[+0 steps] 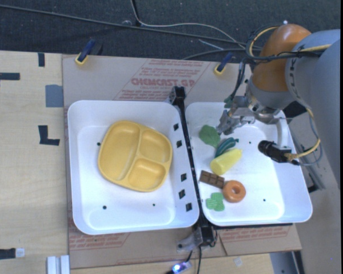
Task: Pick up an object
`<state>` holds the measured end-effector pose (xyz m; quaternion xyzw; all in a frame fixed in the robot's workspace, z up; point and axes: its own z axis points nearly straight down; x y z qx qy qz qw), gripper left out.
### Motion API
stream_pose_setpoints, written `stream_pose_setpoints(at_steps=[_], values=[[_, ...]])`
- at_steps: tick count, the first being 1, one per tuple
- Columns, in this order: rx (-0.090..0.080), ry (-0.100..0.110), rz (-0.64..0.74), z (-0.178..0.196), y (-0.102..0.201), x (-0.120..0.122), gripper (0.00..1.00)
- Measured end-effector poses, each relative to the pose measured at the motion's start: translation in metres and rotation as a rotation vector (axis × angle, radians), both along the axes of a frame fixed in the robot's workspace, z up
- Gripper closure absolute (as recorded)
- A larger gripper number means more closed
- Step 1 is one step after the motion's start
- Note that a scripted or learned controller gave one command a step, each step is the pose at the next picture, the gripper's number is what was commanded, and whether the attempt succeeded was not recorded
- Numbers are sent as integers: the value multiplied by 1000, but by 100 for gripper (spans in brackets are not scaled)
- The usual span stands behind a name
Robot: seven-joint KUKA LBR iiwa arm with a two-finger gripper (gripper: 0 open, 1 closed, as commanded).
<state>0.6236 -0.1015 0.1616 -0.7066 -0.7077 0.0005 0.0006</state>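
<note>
Cardboard sheet (154,81) under two white bins (80,170).

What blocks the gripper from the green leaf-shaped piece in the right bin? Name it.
Nothing visible does. The gripper hangs just right of the green leaf-shaped piece, with bare floor of the right bin between them. The teal piece and yellow corn-like toy lie below, off that line.

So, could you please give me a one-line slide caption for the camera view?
Gripper poised above toy items in the right bin; yellow divided plate lies in the left bin.
</note>
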Motion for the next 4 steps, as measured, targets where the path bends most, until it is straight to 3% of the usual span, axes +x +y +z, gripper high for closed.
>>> stream_pose_setpoints(at_steps=[1, 2, 4], values=[[0, -1, 0, 47, 0, 1, 100], [2, 5, 5, 36, 56, 0, 100], [0, 3, 6, 59, 167, 4, 100]])
